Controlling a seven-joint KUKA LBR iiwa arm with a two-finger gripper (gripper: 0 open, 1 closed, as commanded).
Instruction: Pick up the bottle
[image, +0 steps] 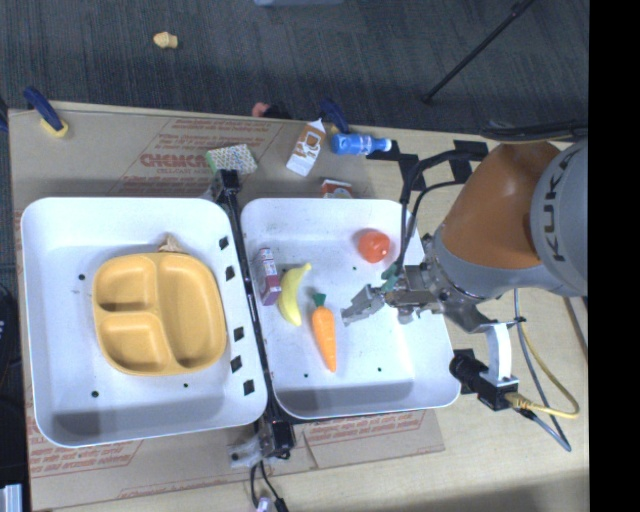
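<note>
Bottle (360, 145) outside bins, well apart from fingers (358, 308)

The arm (530, 230) is grey with a wide orange band and dark lettering on its casing. Black cables loop beside it; a yellow cable (545, 395) trails below. The end effector (365, 305) is grey metal.

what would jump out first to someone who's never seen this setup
The yellow divided tray in the left bin stands out most. Next comes the bright cluster in the right bin: a banana, a carrot and a red-orange ball, with the gripper low over the bin just right of the carrot. The blue bottle lies outside both bins, on the bench beyond the right bin's far edge.
</note>
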